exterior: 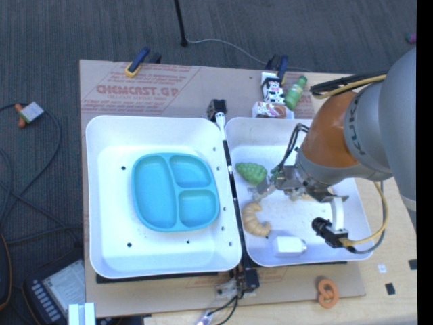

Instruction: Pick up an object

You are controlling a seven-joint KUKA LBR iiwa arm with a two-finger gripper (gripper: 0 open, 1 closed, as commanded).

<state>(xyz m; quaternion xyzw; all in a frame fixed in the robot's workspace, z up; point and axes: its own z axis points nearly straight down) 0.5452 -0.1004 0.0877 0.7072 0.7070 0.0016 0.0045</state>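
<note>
The hand hangs beside a bumpy green lump, grip impossible to tell; curved tan croissant nearby.

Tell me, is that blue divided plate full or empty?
Empty: the blue plate in the left bin shows three bare compartments.

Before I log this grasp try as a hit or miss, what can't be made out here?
- Gripper: the arm's orange band and wrist cover it in the camera view, so open or shut is unclear.
- Right bin: its far right side lies under the arm.
- Green item and croissant-like piece: too small to identify surely.
</note>
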